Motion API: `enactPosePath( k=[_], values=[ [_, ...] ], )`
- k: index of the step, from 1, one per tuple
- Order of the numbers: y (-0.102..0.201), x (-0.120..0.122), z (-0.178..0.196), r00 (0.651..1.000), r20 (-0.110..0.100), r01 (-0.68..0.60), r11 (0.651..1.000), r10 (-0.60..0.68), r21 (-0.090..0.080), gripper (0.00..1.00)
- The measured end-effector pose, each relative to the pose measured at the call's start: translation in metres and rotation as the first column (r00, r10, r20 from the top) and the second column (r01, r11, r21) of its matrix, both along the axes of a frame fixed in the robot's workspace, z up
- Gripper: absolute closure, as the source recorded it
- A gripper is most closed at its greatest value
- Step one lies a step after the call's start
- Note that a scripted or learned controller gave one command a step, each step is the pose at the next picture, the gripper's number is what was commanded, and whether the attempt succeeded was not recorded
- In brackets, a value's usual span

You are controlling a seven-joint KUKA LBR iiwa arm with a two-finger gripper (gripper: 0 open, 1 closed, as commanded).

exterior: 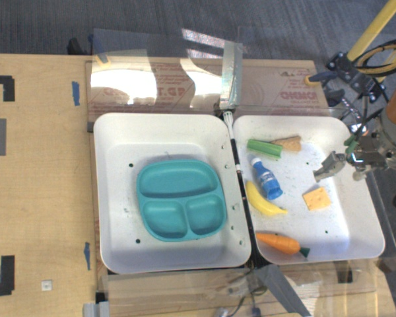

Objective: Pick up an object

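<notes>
The right bin holds several toy foods. A green stick and a tan wedge lie at the back. A blue bottle and a yellow banana lie along the left wall, and an orange carrot lies at the front. An orange cheese block sits mid-right. My gripper hangs over the right side of this bin, just behind and to the right of the cheese block. It is open, with nothing between its fingers.
The left bin holds a teal divided plate. A clear plastic sheet stands behind the bins. Cables and a yellow pole are at the back right, near the arm.
</notes>
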State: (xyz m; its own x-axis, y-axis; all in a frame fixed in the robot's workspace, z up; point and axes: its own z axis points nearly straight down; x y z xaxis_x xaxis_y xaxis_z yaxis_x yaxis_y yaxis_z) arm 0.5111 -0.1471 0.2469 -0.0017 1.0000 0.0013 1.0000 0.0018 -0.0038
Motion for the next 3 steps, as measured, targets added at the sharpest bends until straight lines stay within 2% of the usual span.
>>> enactPosePath(
  k=[1, 2, 3],
  values=[
    [0.012, 0.125, -0.111, 0.998, -0.009, 0.066, 0.998, -0.066, 0.001, 0.0],
    [0.034, 0.1, -0.16, 0.999, 0.01, -0.039, 0.999, 0.039, -0.003, 0.0],
    [0.041, 0.056, -0.16, 0.995, 0.01, -0.104, 0.995, 0.104, -0.002, 0.0]
  ],
)
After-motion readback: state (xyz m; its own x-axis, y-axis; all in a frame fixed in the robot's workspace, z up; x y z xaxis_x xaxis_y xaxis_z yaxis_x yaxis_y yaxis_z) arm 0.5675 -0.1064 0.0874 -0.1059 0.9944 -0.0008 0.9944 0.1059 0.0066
